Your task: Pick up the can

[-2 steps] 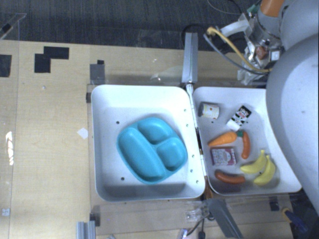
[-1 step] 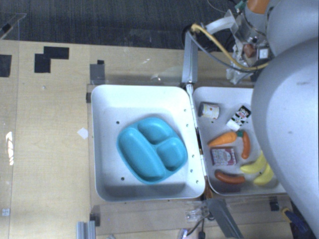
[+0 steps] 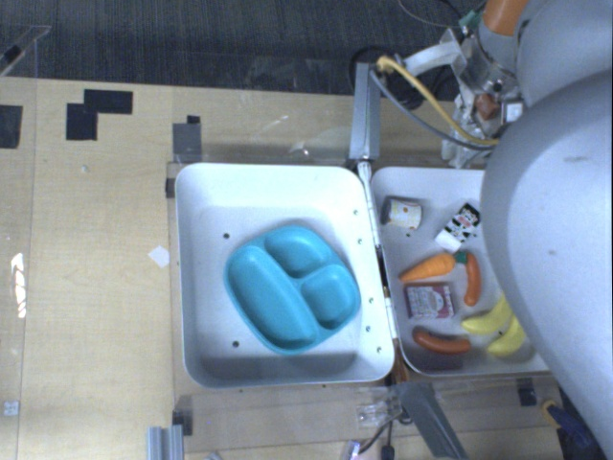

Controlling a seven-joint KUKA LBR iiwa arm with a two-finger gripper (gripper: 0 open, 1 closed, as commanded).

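pale and metal-looking, the can lies tipped on its side at the far left of the right bin, well apart from the carrot nearer the camera. i'd judge it light, stiff and smooth, likely to roll or slip, so best pinched across its round body at the middle. whether the arm's jaws are released or clenched i cannot tell.
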